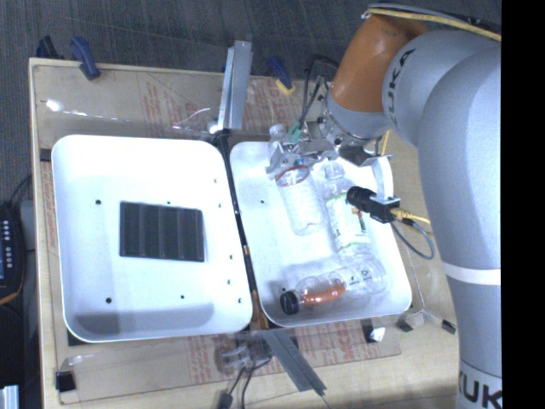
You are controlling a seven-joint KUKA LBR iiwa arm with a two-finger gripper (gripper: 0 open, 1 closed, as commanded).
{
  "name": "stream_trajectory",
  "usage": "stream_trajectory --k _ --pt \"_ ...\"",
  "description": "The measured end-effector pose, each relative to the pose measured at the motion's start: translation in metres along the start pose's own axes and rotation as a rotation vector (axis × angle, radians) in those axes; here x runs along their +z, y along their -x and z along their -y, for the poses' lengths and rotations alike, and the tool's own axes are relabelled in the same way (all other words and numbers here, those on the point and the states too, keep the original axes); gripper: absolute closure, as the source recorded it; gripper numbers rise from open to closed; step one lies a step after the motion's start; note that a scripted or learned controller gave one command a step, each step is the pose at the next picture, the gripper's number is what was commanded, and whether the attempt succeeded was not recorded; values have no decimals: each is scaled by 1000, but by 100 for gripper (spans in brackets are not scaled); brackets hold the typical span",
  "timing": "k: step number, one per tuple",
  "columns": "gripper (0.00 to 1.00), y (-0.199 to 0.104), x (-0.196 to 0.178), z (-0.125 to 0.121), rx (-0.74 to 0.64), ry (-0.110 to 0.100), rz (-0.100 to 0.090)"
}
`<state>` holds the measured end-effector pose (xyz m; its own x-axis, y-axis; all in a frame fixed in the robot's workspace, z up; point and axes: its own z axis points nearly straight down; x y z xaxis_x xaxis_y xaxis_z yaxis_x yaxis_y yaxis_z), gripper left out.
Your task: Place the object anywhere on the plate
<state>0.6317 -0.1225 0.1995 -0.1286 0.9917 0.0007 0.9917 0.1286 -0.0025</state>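
Observation:
A dark grey rectangular plate (162, 231) lies flat in the middle of the left white bin (85, 169). The right bin (260, 228) holds three clear plastic bottles. One bottle (300, 201) lies lengthwise near the bin's top middle. A second bottle (347, 220) lies beside it to the right. The third bottle (328, 292), with a black cap and an orange-brown patch, lies crosswise at the near end. My gripper (288, 156) hangs over the top end of the right bin, right at the neck of the first bottle. Whether it touches the bottle is unclear.
The arm's grey body and orange band (375, 58) cover the bench's right side. A black connector with a cable (375, 204) juts over the right bin. A metal bracket (234, 83) stands at the far gap between the bins, and blue clamps (85, 58) grip the far bench edge.

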Motion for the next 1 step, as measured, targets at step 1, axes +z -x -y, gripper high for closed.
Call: stream_trajectory --k 1 --pt "100 -54 -37 42 -62 0 0"
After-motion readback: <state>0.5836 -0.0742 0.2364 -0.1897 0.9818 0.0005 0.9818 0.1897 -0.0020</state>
